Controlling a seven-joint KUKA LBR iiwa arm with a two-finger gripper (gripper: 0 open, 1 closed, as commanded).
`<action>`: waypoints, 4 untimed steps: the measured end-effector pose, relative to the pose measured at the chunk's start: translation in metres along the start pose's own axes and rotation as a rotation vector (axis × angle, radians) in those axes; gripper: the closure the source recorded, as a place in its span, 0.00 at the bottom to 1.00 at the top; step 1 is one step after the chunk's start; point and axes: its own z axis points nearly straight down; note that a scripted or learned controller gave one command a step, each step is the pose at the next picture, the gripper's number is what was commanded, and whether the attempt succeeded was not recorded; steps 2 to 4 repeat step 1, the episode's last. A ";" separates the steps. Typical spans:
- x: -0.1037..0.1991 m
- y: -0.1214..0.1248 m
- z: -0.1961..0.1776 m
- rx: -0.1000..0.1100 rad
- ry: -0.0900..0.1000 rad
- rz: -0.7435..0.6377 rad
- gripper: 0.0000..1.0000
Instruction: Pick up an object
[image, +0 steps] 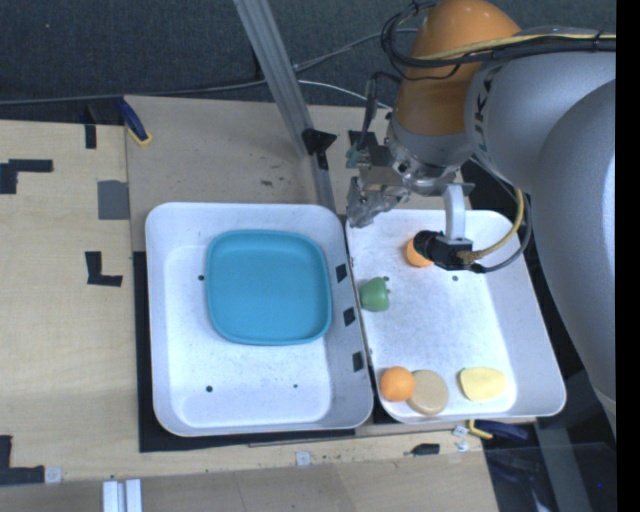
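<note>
Camera view, items as you see them:

1. Left bin (180, 400), white and shallow. It carries one teal square plate (268, 286), lying flat and nearer the bin's far edge than its near edge.

2. Right bin (500, 320), white and shallow, set against the left bin's right edge.
- Green object (375, 294), small and rounded, at the bin's left edge about midway along it, just beside the divide between the bins.
- Orange object (417, 251), toward the far edge, partly covered by a black fitting (445, 250) with a yellow cable.
- Orange ball (397, 384), at the near left corner.
- Tan round object (430, 392), touching or almost touching the orange ball on its right.
- Yellow object (483, 383), along the near edge, apart from the tan one.

3. Arm (545, 110), grey with an orange band, reaching in from the right over the far edge of the right bin.

4. Gripper (368, 208), over the far left corner of the right bin, at the rim where the two bins meet. Its fingers look drawn close together, though the view there is cluttered and you cannot be sure. Nothing sits between them. The green object lies nearest, just toward the near edge from the tips, not touching them.
</note>
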 end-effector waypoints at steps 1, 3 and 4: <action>0.045 -0.010 0.006 0.001 0.000 0.000 1.00; 0.045 -0.010 0.006 0.001 0.000 0.000 1.00; 0.045 -0.010 0.006 0.001 0.000 0.000 1.00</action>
